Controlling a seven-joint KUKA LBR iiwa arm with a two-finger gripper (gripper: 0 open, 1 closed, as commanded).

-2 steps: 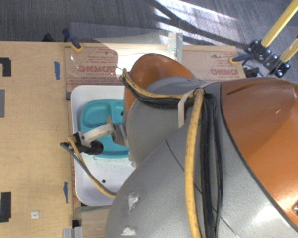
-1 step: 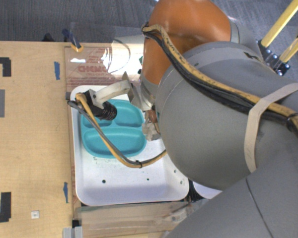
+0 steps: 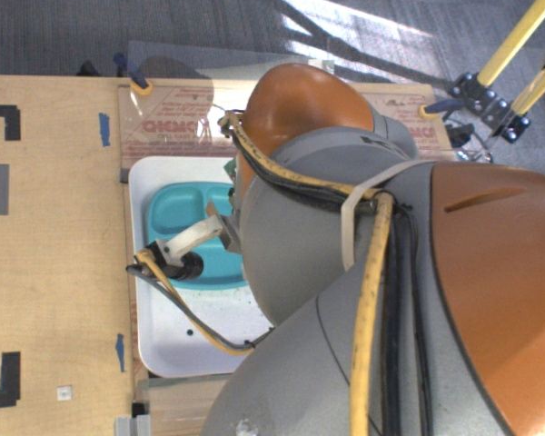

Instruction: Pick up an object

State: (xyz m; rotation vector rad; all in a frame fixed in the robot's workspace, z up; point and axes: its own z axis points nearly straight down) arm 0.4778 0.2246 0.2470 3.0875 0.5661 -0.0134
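Underneath, wooden bench (image 3: 45,271), white bin (image 3: 177,348).

white bin (image 3: 163,339) | wooden bench (image 3: 54,271) | yellow stand legs (image 3: 518,34) top right

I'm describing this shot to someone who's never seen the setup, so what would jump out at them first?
The big grey and orange arm looms first, covering the right and centre of the view and much of the bench. Next comes the teal tray lying in the white bin at left centre. A yellow cable loops across the bin from a white and black fitting over the tray.
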